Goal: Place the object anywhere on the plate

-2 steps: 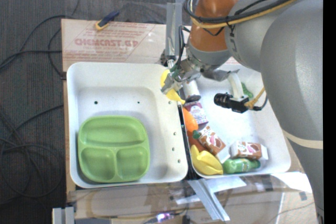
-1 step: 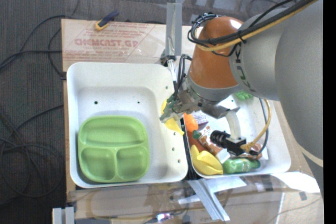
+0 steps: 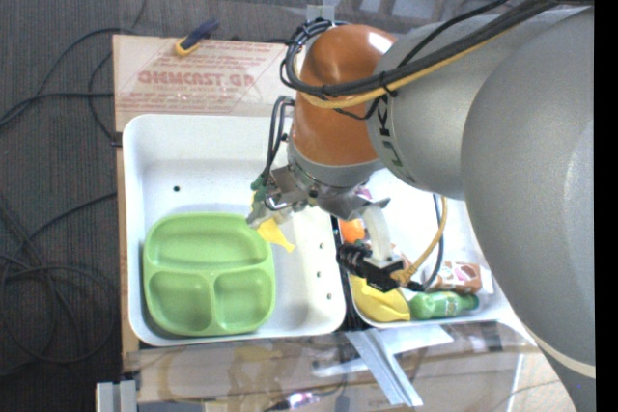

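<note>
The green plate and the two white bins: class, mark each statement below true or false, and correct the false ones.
1. The green plate lies in the left bin. True.
2. The plate has a single undivided well. False: it is split into three compartments.
3. A small yellow object sits at the tool, over the plate's upper right edge. True.
4. The yellow object lies flat in the plate's lower left compartment. False: it is up at the tool by the plate's rim.
5. The right bin holds several items, including a green bottle. True.
</note>
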You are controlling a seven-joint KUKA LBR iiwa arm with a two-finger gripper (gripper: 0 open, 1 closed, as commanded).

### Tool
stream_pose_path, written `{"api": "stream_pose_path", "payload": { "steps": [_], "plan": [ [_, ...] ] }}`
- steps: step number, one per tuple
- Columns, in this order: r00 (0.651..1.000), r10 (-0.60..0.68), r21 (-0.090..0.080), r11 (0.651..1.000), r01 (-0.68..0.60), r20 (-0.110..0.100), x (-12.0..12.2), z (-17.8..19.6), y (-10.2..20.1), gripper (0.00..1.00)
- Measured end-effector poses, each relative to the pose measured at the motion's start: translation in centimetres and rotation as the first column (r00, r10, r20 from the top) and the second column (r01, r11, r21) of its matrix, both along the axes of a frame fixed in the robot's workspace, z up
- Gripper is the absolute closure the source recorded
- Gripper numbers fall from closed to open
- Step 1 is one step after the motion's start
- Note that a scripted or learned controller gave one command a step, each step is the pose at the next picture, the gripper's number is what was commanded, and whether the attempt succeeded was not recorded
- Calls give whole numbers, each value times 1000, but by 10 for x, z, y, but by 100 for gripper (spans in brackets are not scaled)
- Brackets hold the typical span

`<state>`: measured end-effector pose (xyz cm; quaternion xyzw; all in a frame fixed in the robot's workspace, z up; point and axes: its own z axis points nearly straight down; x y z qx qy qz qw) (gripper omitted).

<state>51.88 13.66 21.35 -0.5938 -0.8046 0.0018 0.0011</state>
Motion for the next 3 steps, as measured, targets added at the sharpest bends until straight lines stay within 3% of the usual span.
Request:
{"api": "stream_pose_path", "payload": {
  "steps": [1,2,3],
  "plan": [
    [1000,21,-3,1000,-21,0,-1,-17,-14,100],
    [999,-36,0,999,36,0,-14,1,16,100],
    [999,-36,0,999,36,0,-14,1,16,0]
  ]
}}
